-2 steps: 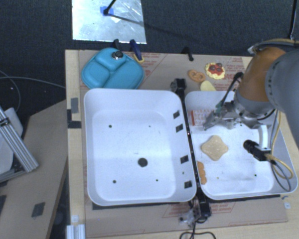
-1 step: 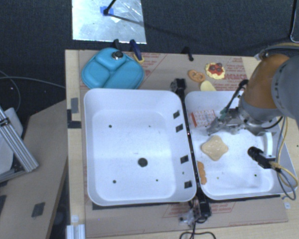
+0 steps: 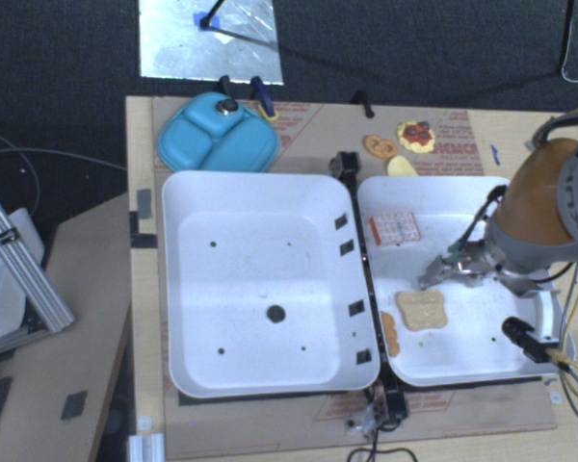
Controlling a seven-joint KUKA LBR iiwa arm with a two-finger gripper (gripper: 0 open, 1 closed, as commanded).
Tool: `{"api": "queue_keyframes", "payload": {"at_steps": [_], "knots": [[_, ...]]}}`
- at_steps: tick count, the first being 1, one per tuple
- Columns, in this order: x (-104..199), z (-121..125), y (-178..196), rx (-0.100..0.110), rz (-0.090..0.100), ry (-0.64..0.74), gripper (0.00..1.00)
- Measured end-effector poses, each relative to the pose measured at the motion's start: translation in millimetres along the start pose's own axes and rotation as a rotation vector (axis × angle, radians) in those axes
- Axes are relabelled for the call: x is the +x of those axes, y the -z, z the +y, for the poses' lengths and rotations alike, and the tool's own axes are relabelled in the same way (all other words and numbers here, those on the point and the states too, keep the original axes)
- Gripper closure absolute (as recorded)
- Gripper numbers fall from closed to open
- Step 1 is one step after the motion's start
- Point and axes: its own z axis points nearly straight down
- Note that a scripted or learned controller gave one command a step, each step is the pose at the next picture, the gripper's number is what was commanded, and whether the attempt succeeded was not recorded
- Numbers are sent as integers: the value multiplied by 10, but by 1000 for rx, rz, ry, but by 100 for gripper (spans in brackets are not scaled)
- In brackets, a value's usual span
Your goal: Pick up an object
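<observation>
Camera view has the arm (image 3: 549,210) reaching in from the right, and its grey body with the orange band covers much of the right bin's (image 3: 472,189) far right side, so whatever lies beneath it is hidden. The gripper (image 3: 441,272) pokes out leftward from under the wrist, low over the bin floor; it is small and blurred, and I cannot tell how its jaws stand or whether anything is between them. The arm's upper part is cut off by the right edge of the picture.

The likeliest thing to pick is a tan toast-shaped piece (image 3: 422,310), flat on the floor of the right bin just below the gripper (near, but whether touching is hard to judge). It looks pale brown with a lighter middle and a roughly square outline. A small orange-brown piece (image 3: 389,334) lies just beside it against the bin's left wall, and a white card with red print (image 3: 395,228) lies further up. The left bin (image 3: 260,287) sits alongside.
</observation>
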Motion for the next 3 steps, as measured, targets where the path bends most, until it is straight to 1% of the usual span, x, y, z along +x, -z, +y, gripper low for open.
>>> {"api": "queue_keyframes", "payload": {"at_steps": [1,2,3], "knots": [[658,347,-24,6,1,8,0],[474,943,155,7,2,5,0],[1471,246,1005,11,8,11,0]]}}
